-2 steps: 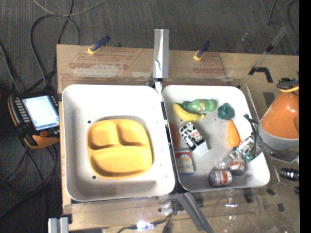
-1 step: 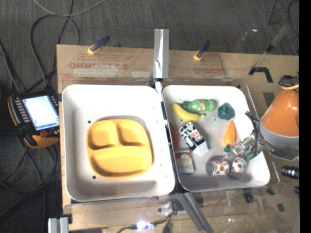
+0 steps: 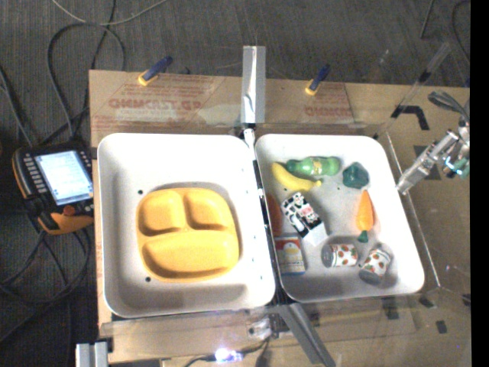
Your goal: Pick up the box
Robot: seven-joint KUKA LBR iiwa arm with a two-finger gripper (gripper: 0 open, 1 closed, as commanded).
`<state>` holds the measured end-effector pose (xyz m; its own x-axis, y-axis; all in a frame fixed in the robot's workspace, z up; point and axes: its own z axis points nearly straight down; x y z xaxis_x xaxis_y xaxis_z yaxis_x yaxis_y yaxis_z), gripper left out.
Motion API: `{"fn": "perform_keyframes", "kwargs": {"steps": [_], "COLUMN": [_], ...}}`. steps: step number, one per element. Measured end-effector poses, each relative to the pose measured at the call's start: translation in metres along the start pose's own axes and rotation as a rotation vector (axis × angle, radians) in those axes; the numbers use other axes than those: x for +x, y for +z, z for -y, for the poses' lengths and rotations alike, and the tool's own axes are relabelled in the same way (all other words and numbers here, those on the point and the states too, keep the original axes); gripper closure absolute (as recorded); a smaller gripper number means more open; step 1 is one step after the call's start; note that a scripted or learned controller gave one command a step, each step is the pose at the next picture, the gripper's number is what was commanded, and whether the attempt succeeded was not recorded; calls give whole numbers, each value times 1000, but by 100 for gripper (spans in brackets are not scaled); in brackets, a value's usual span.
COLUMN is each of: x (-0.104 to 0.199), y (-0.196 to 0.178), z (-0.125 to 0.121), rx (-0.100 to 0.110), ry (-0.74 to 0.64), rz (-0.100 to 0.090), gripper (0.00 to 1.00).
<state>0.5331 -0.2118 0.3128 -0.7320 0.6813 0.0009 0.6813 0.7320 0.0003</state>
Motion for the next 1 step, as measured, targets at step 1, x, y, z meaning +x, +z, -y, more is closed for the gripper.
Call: {"fn": "perform_keyframes", "kwargs": {"steps": [1], "x": [-41], "y": [-120], "z": [-22], "rx": [1], "ry": [-119], "rz": [1], "gripper": [100]}}
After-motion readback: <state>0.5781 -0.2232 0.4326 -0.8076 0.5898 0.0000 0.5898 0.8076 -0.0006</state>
